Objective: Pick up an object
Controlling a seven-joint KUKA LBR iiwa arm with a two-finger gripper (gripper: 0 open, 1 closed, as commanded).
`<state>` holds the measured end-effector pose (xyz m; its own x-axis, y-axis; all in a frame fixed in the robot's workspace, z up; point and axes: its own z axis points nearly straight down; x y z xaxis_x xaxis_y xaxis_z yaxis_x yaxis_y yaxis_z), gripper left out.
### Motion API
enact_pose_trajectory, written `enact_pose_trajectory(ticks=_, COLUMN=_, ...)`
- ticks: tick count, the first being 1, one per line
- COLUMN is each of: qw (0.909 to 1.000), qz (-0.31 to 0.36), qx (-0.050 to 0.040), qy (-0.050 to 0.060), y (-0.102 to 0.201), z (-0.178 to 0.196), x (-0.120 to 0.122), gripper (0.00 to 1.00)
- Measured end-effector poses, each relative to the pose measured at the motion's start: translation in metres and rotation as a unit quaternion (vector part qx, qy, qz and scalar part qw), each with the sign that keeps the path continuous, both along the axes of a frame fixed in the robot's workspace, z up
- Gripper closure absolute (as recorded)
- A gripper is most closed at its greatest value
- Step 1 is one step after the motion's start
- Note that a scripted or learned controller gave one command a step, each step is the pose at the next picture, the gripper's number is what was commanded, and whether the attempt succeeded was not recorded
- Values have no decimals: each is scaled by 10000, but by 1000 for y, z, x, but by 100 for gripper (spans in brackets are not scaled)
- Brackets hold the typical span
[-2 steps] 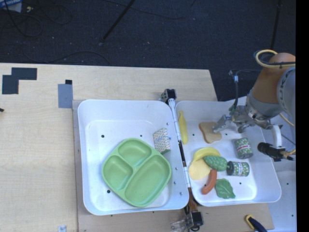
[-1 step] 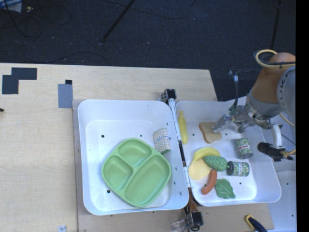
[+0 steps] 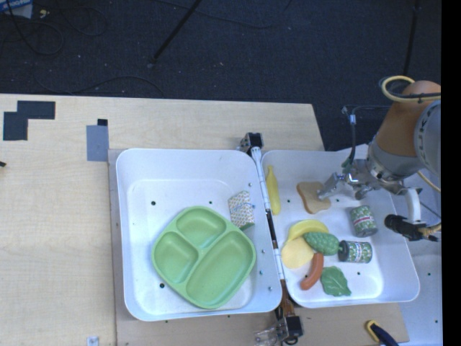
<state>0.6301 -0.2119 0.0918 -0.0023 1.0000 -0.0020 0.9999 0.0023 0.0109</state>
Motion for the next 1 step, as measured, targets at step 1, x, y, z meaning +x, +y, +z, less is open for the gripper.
enact_pose_trajectory(ticks=1, qw=10000, qz=-4, qx=-2, qy=32, y=15, z=-1, x=16, gripper=0)
